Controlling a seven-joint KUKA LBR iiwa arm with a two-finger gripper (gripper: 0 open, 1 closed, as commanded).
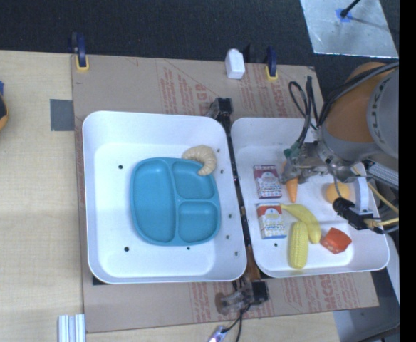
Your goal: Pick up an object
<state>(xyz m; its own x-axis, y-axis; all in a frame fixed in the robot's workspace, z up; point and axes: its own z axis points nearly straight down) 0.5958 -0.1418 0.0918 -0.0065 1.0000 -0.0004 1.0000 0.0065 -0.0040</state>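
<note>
Near the middle of the right bin, toward its twelve o'clock half: small orange carrot, lying on the white floor, narrow end toward six o'clock. Directly at the carrot's twelve o'clock, just above its blunt end: gripper, dark and cluttered with cabling, low over the bin. Cannot tell whether released, clenched or grasping; contact with the carrot also unclear from this slant.

At the carrot's nine o'clock, just beside it: red-and-white packet. At seven o'clock, a second similar packet. At five to six o'clock, near: yellow banana, with a corn cob touching it on the six o'clock side and running on toward the bin's near rim. At four o'clock, well apart: red-orange block. At three o'clock: rounded yellow item, partly hidden behind the wrist hardware.

Farther out, at two o'clock: orange band of the arm, reaching in from the right.

At nine o'clock, across the two touching rims: left bin, holding a blue divided tray and a pale croissant-shaped piece resting on the tray's one o'clock corner.

Beneath both bins: brown cardboard sheet, held by a blue clamp at its far edge.
</note>
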